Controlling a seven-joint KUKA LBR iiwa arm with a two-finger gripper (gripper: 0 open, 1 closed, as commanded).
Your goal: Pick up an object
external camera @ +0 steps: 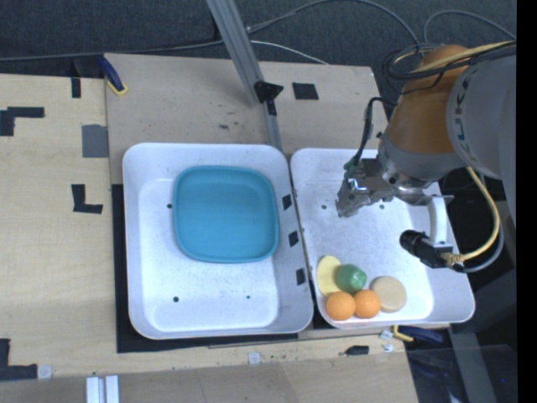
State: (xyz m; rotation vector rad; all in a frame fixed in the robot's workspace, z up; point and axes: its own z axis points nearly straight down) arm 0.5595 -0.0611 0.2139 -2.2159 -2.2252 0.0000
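The pincer (350, 198) hovers over the right bin (382, 233), nothing between its fingers (open or shut, I cannot tell). Small round fruits (354, 293) cluster at the bin's near edge; they look light, smooth and roll-prone, best gripped across the middle.

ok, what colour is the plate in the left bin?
Light blue, a square plate with rounded corners, plain with no pattern. Clearest in the camera view.

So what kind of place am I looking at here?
Probably a robotics lab test bench: a robot arm with a gripper hangs over two white bins, one holding toy-like fruit, with tape marks on the bench.
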